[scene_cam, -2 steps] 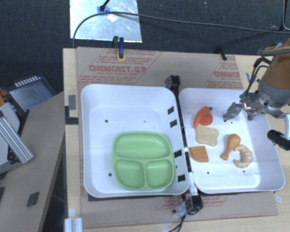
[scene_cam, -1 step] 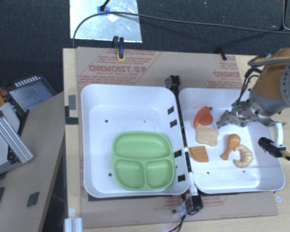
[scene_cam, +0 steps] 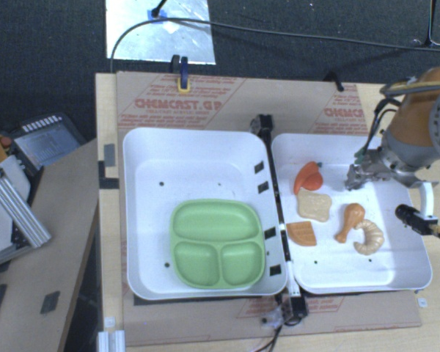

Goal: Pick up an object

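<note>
On the left side of the bench stands the left bin (scene_cam: 143,196), and inside it lies a green divided plate (scene_cam: 218,242), toward the front; nothing there concerns me for now; to the right of the middle wall is the right bin (scene_cam: 396,266), where the objects for my task lie close together: an orange-red piece (scene_cam: 307,177) at the back, a pale bread-like piece (scene_cam: 314,206) just below it, an orange wedge (scene_cam: 302,233) in front, then a drumstick (scene_cam: 350,220) and beside it a pale curled pastry (scene_cam: 370,236); my gripper (scene_cam: 358,176) hangs at the back of this bin, a little right of the orange-red piece and above the drumstick; it has hold of nothing that I can see, and how far it is open I cannot tell, because it is small and dark here; I judge the drumstick the nearest target; I should come down centred over its narrow shaft, across its length, so that the pastry touching it is not pushed
</note>
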`<state>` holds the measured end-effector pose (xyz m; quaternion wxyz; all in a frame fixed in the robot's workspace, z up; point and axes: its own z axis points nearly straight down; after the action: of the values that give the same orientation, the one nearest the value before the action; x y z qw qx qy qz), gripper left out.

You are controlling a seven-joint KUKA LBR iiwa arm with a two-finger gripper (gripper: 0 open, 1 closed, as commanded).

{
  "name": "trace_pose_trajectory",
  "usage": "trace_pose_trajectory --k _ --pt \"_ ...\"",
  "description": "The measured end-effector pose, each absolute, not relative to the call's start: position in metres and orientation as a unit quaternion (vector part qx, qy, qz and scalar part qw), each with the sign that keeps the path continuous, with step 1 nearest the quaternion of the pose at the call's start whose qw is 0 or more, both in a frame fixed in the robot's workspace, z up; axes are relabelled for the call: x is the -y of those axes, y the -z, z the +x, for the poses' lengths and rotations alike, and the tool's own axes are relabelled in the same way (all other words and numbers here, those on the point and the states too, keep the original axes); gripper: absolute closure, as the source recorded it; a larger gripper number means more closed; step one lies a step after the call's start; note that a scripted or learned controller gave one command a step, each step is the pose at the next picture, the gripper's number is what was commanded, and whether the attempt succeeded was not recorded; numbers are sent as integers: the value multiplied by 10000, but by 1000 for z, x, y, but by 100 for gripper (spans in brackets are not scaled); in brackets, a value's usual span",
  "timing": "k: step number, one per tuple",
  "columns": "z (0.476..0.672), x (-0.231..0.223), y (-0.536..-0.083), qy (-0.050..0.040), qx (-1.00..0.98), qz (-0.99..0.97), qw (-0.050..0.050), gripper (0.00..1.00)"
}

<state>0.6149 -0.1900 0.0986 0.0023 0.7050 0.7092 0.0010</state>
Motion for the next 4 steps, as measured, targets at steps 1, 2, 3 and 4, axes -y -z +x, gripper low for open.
trace_pose_trajectory --k 1,2,3,4 --pt "624 193 -161 -20 -7090 7052 39 100" --pt "634 188 -218 -20 -7094 7048 36 100" --pt "635 188 -266 -14 -7091 7051 24 100" --pt "632 129 -269 -8 -7099 7043 5 100"
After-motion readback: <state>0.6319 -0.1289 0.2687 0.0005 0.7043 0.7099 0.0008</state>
